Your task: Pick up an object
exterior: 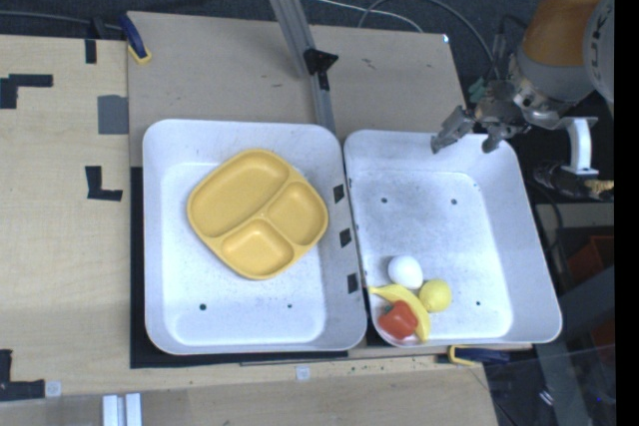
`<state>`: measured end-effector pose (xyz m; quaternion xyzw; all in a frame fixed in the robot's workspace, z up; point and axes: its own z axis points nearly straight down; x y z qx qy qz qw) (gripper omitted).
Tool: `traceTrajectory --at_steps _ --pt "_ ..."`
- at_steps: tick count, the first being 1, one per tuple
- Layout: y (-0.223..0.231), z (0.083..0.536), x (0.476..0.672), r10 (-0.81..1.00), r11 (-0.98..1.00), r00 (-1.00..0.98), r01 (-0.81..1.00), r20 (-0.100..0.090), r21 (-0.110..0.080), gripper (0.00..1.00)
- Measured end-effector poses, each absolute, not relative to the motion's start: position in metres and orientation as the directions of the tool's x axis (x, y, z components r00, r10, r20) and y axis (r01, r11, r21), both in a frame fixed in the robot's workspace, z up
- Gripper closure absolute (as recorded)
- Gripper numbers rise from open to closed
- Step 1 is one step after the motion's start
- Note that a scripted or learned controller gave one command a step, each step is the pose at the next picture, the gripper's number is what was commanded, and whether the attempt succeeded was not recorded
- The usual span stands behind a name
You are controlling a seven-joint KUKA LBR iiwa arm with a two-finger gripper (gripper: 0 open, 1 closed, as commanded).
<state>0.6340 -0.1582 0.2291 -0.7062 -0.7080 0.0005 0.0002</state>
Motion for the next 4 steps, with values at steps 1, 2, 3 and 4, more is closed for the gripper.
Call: traceTrajectory --at_steps 1,2,3,4 --pt "-0.158 0.229 0.634 1.0 0.003 -0.003 1.0 -0.001 -0.001 0.0" --pt "-0.15 0.17 0.627 1.0 0.002 -0.002 1.0 0.0 -0.007 0.0" --pt "-0.154 0.106 0.624 1.0 0.001 -0.001 1.0 0.0 -0.008 0.0" --pt "-0.154 0.087 0.624 1.0 0.002 -0.002 1.0 -0.001 -0.003 0.0"
